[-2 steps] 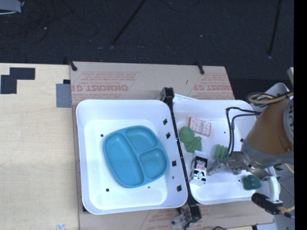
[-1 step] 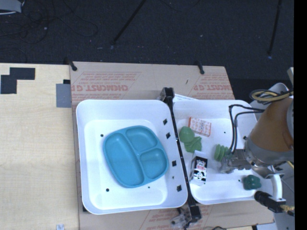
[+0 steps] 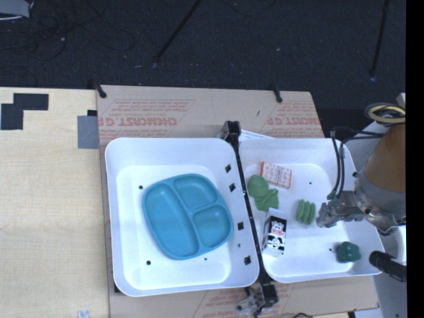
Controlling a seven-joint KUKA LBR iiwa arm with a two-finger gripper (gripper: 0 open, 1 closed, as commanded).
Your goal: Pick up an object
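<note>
My gripper [image 3: 329, 215] hangs low over the right part of the right bin [image 3: 311, 152], with the arm's orange band [image 3: 392, 158] above it at the right edge. Just left of the gripper lies a ribbed light green piece [image 3: 305, 211]. A dark green lump [image 3: 347, 251] rests below and to the right of the gripper. Further left are a pale green leafy toy [image 3: 262, 192], a red-and-white packet [image 3: 275, 175] and a small black-and-white carton [image 3: 275, 235]. Nothing shows held in the gripper.
The left bin [image 3: 126, 177] holds a blue divided plate [image 3: 187, 214]. A black divider [image 3: 242, 204] runs between the two bins. Both bins sit on brown cardboard [image 3: 199, 114]. A black cable [image 3: 340, 167] loops down by the arm.
</note>
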